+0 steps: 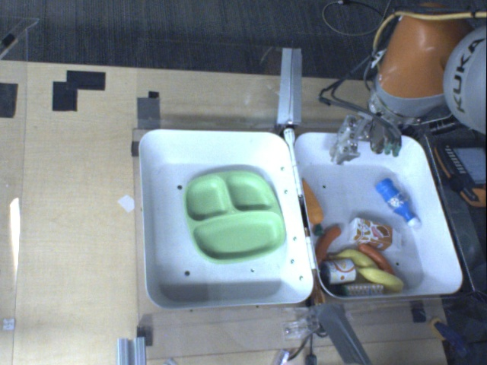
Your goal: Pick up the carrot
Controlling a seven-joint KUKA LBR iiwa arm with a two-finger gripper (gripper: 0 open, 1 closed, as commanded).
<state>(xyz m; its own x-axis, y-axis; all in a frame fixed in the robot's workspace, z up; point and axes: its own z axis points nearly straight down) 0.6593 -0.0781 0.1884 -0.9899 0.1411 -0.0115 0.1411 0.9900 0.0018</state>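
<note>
The two-finger metal gripper (346, 144) hangs with fingers spread, gripping nothing; the slim orange carrot (311, 202) lies below-left of it, well apart.

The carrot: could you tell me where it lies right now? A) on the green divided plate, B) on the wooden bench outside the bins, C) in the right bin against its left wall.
C: the carrot lies in the right bin along its left wall, beside the divider.
</note>
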